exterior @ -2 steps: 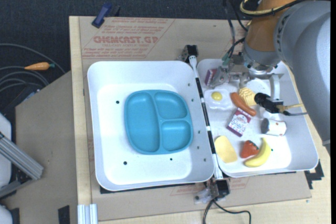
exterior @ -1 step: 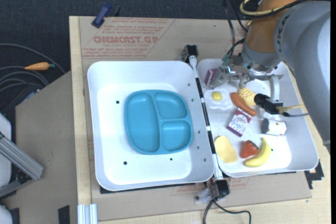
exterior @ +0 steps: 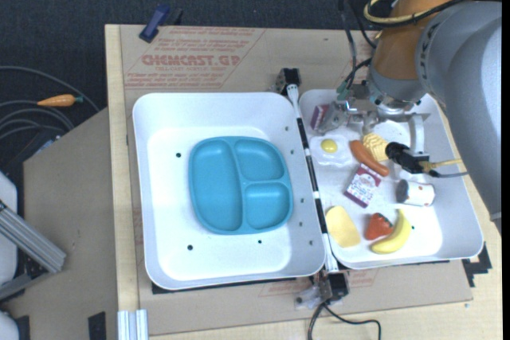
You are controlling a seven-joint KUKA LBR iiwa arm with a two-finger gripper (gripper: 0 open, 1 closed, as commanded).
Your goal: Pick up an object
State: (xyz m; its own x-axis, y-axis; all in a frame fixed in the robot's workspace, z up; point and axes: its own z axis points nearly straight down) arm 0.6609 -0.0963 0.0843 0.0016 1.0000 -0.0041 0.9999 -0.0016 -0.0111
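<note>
The end effector [exterior: 360, 109] is seen low over the far end of the right bin [exterior: 458, 239]; whether it is spread cannot be told. A banana [exterior: 396, 236], strawberry [exterior: 378, 226] and fried egg [exterior: 328, 146] lie there. A blue divided plate [exterior: 239, 184] sits in the left bin [exterior: 159, 123].

A sky-blue divided plate [exterior: 240, 185] lies in the left white bin [exterior: 151, 123]. Right of the plate: a white-and-yellow fried egg [exterior: 328, 146], red-and-white carton [exterior: 362, 188], pale yellow piece [exterior: 343, 226] and yellow banana [exterior: 396, 235] (beside something red).
</note>
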